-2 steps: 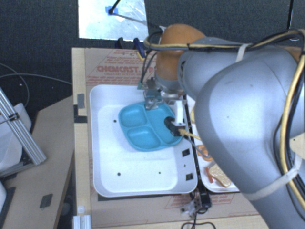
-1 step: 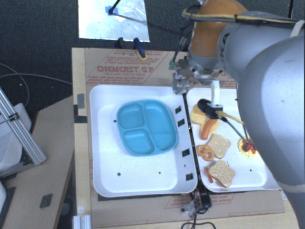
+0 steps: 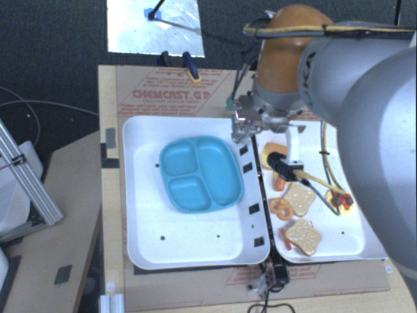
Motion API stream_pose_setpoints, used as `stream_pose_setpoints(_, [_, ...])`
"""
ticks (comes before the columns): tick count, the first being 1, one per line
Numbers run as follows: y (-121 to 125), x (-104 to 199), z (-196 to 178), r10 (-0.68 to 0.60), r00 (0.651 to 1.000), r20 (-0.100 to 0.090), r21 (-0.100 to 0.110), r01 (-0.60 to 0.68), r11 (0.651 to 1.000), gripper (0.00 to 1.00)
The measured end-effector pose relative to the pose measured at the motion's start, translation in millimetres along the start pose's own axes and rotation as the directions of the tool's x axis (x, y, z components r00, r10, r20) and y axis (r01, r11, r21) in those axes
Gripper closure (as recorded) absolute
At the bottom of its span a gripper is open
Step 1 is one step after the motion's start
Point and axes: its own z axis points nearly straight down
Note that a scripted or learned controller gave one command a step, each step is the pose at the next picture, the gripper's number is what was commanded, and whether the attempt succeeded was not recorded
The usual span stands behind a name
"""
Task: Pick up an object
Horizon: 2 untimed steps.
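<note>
I count two white bins on my tabletop (image 3: 163, 87). The left bin (image 3: 140, 194) holds one blue three-compartment plate (image 3: 199, 173). The right bin (image 3: 348, 240) holds two toast slices, one (image 3: 299, 199) above the other (image 3: 303, 236), one pretzel (image 3: 281, 207) touching the upper slice, plus smaller pieces I can't identify. My gripper (image 3: 242, 128) hangs over the divide between the bins; I cannot tell its fingers' state.

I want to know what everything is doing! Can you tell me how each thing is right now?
Blue divided plate: lying flat in the left bin, compartments bare.
Toast slices: lying flat in the right bin.
Pretzel: lying beside the toast.
End effector: low over the bins' shared edge.
</note>
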Motion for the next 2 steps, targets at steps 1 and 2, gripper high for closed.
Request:
stream_pose_setpoints(1, [-81.9, 51.0, -65.8, -0.004, 1.0, -0.002, -0.001, 0.004, 1.0, 1.0])
stream_pose_setpoints(2, [-59.7, 33.4, -157.1, 0.001, 1.0, -0.001, -0.012, -0.001, 1.0, 1.0])
